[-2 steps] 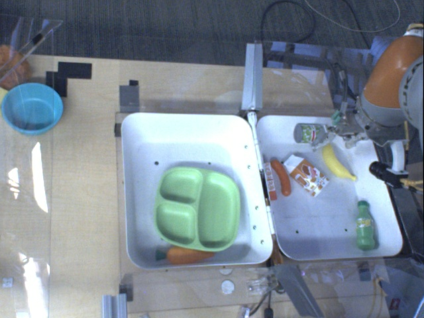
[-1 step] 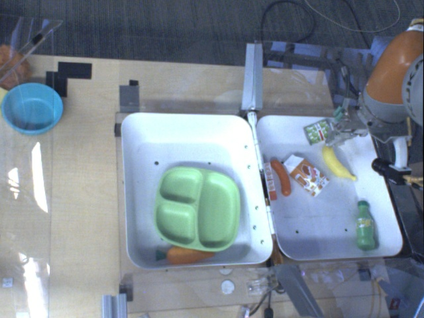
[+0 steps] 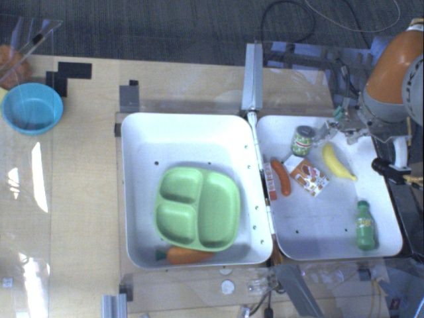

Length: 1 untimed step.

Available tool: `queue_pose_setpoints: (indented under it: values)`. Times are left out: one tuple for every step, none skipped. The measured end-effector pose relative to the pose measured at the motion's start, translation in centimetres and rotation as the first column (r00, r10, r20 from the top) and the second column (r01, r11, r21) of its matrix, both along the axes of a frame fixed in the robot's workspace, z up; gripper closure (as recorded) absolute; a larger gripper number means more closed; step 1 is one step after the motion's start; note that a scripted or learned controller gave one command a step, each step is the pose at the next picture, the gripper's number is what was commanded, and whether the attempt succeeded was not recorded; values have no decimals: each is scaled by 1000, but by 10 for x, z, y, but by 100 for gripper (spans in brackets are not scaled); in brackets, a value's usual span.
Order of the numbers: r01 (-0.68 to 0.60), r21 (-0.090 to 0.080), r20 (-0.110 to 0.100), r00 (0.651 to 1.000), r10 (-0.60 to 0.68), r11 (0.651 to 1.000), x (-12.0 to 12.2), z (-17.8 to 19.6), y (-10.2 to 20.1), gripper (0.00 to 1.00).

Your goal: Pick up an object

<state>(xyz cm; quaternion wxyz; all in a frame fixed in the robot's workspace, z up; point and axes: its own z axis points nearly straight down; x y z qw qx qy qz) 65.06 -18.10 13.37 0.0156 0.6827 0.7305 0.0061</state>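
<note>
The right bin (image 3: 331, 244) holds a small green-lidded jar (image 3: 303, 140), a yellow banana (image 3: 338, 162), a red sausage (image 3: 281, 177), a red and white packet (image 3: 309, 178) and a green bottle (image 3: 365, 225). My gripper (image 3: 340, 126) hangs over the bin's far right corner, just right of the jar and just above the banana's far end. Nothing is visibly held in it. The grey arm with its orange band (image 3: 391, 68) comes in from the upper right.
The left bin (image 3: 139, 177) holds a green divided plate (image 3: 198, 208), with an orange carrot (image 3: 187, 255) at its near edge. A blue bowl (image 3: 32, 107) stands on the bench at far left. A metal divider post (image 3: 252, 78) rises between the bins at the back.
</note>
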Motion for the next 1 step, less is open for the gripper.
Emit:
queue_pose_setpoints:
  values:
    - [-69, 9, -23, 997, 69, 998, 21, -46, 3, 0]
